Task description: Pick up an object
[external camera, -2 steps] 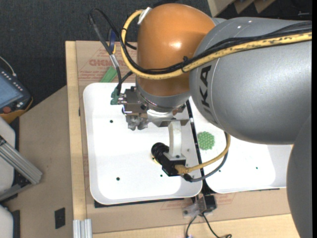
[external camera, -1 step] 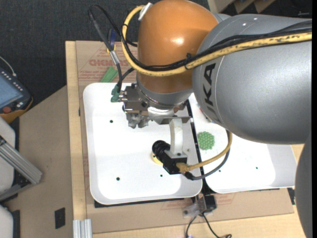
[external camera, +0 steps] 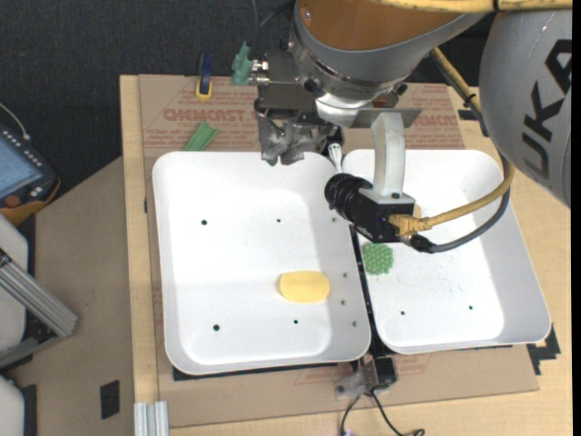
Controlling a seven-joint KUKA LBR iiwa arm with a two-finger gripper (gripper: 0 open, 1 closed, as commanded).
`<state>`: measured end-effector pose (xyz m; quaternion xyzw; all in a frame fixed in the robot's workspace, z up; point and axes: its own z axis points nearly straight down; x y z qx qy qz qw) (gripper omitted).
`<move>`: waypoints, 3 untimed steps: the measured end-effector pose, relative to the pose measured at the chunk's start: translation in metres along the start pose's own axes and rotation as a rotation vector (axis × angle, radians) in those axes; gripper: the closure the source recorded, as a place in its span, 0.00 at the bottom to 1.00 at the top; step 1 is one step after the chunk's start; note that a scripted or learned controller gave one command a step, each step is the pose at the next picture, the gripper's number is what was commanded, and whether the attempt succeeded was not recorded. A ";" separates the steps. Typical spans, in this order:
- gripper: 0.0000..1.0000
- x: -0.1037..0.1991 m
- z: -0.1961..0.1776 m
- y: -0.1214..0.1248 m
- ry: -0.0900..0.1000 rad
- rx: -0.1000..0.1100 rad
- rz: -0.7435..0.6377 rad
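Note:
A flat yellow oval object [external camera: 303,287] lies in the left bin [external camera: 195,271], toward its front right. A small green bumpy object [external camera: 379,260] sits in the right bin [external camera: 472,280] by its left wall, partly covered by a black fitting [external camera: 363,209] on the arm. My gripper [external camera: 288,148] hangs over the back rim of the left bin, well behind the yellow object and apart from both objects. Nothing shows beneath it.
A brass-coloured hose [external camera: 472,209] loops from the black fitting across the right bin. A green strip [external camera: 200,136] lies on the cardboard behind the left bin, with a blue and yellow clip [external camera: 205,80] further back. The large arm body [external camera: 381,25] covers the back centre.

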<state>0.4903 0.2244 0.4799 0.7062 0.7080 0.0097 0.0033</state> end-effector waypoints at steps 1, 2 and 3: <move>1.00 0.000 -0.012 -0.011 -0.007 0.013 0.002; 1.00 -0.002 0.144 -0.016 -0.017 0.035 0.005; 1.00 0.000 -0.015 -0.010 0.000 0.001 0.001</move>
